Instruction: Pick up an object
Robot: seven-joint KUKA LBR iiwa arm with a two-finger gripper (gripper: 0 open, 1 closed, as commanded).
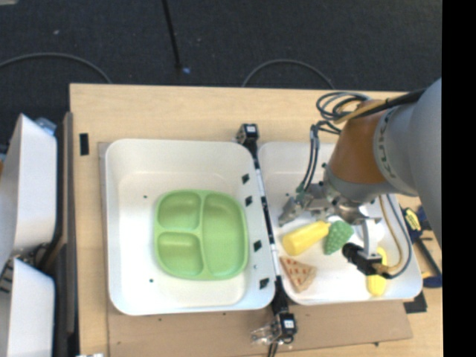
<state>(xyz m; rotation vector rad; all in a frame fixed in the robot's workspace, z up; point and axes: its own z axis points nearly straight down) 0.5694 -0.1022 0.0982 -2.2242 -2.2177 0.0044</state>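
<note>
A grey arm [394, 143] with an orange band reaches from the right over the right bin [294, 155] on a wooden bench [163, 99], its gripper [316, 210] lowered among a cluster of toy food. The candidates for picking lie close together: a yellow corn cob [305, 237] just below the gripper, a green piece [338, 237] touching the cob's right end, a waffle-patterned wedge [298, 273] near the bin's front wall, and a small yellow item [377, 284] to the right, partly under a black cable. Whether the gripper is apart or closed cannot be told; the wrist hides it, and nothing is seen held. The cob looks the likeliest target, judging by the gripper's position. In the left bin [119, 162] sits a green divided plate [201, 233], well apart from the action.
</note>
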